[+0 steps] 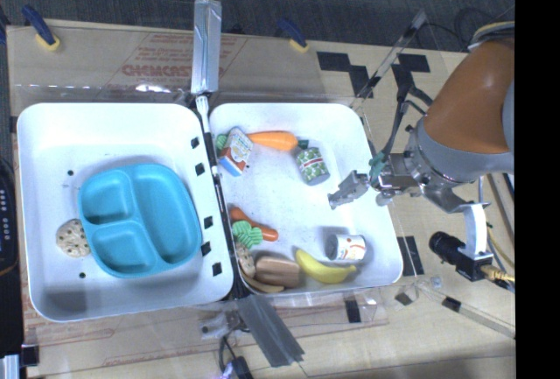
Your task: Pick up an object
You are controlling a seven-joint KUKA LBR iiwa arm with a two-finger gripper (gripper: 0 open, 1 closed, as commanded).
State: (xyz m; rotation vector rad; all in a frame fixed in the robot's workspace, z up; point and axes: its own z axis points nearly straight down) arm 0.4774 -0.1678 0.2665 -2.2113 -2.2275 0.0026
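My gripper (348,190) hangs over the right side of the right bin (363,130), with nothing seen in it. Just below it a small can (350,247) lies on its side. A green and white packet (311,164) lies up and to the left of the gripper. An orange carrot (274,140) rests near the bin's far wall, beside a small red and blue carton (233,155). A yellow banana (322,269), a brown bun (274,270) and a small carrot with a green top (250,234) sit along the near left side.
The left bin (39,132) holds a blue divided plate (138,217) and a cookie (73,238) at its left. A metal strip (206,45) stands at the far end of the wall between the bins. Bare floor shows in the middle of the right bin.
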